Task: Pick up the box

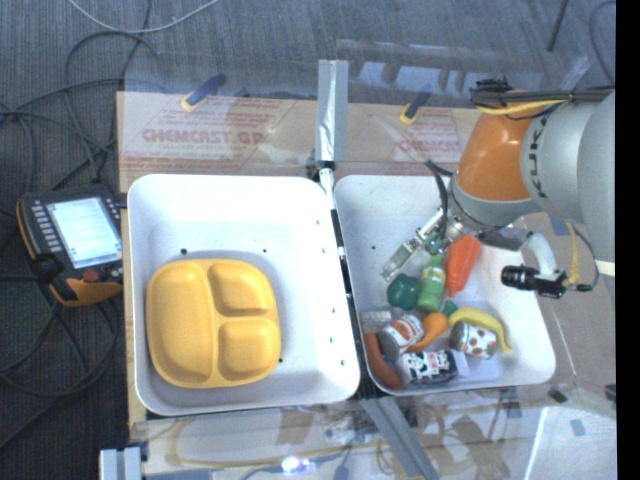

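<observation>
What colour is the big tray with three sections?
Yellow. The tray lies in the left bin in the camera view.

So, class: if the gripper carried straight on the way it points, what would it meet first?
It points down-left, so the gripper would probably first meet the right bin floor, just above the green toy; depth is unclear.

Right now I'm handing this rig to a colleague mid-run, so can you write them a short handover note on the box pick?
Gripper: low in the right bin, near its upper left, fingers apart with nothing between them.
Box: the small black-and-white carton lying at the right bin's front edge, among a sausage, a carrot, a banana and other toy food.
Left bin: holds a yellow divided tray.
Done: nothing visible yet; the box is not gripped.
Left: move the gripper toward the front of the bin, close on the box, lift it.
</observation>
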You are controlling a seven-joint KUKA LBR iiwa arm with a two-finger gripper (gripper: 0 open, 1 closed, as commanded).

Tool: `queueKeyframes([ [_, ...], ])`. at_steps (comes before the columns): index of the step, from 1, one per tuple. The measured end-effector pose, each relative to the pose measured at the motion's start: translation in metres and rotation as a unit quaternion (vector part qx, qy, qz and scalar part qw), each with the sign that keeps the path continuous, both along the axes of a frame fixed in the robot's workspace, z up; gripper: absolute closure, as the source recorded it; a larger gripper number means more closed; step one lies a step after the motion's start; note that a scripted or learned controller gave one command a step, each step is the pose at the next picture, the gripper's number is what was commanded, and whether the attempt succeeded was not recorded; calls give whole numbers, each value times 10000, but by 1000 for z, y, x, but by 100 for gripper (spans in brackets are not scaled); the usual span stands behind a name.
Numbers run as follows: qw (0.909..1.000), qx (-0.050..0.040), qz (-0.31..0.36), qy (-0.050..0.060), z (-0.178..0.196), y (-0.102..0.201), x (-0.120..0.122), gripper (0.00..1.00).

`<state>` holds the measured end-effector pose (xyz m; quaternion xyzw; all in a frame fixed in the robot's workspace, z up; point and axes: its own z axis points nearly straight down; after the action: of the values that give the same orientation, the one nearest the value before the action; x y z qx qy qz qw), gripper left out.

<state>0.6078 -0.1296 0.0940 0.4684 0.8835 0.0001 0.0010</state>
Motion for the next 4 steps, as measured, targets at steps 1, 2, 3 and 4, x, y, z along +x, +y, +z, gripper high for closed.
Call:
queueKeyframes([
  [1, 9996, 10, -293, 45, -4, -5, 61, 0],
  [2, 9999, -24, -162, -45, -4, -65, 0, 0],
  [3, 9988, 1, -495, 1, 5, -39, 35, 0],
  [4, 9970, -12, -770, -59, -3, -32, -86, 0],
])
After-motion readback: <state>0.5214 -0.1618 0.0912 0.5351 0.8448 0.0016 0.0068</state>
